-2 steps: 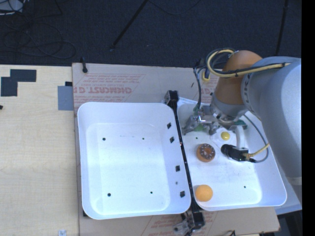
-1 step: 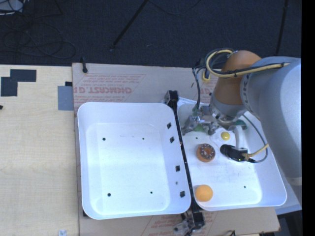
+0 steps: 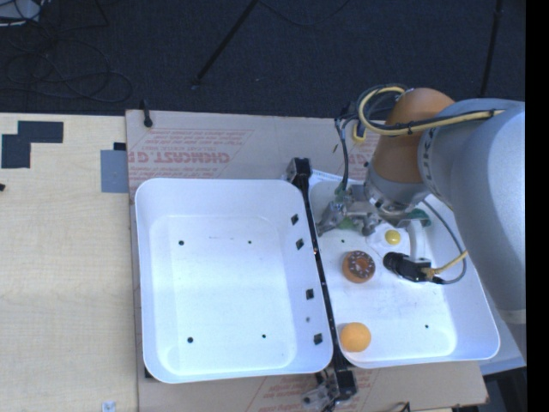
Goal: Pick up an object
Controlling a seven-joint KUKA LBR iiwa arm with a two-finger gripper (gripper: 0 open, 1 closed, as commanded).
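Gripper [image 3: 350, 215] low in right bin [image 3: 446, 333], near doughnut [image 3: 358, 265]

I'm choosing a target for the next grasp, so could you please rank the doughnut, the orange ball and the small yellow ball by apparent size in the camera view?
Doughnut and orange ball: alike, unranked.
Small yellow ball: clearly smallest.

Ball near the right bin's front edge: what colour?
Orange; the ball shows clearly in the camera view.

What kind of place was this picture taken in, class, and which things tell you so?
Probably a robotics lab set up for grasping trials. A grey robot arm reaches over two white bins on a bench, small test objects like an orange ball lie in one, and cables trail across the dark floor.
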